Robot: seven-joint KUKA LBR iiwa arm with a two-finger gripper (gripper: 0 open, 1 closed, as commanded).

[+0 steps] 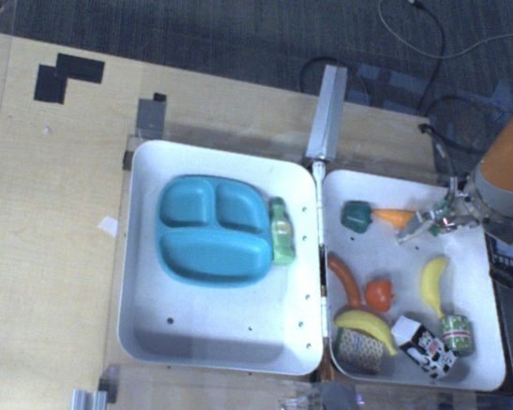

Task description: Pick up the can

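Currently gripper (428,221) near far edge of right bin (496,323), fingers (411,231) spread, nothing between them. Carrot (391,216) just beside fingertips, dark green piece (356,215) beyond it. Can (455,333) near right bin's near-right corner, well apart from gripper, lying beside black-and-white object (429,351). Yellow banana (431,284) between gripper and can. Left bin (135,258) carries blue divided tray (212,232) with green bottle (281,233) at tray's right edge.
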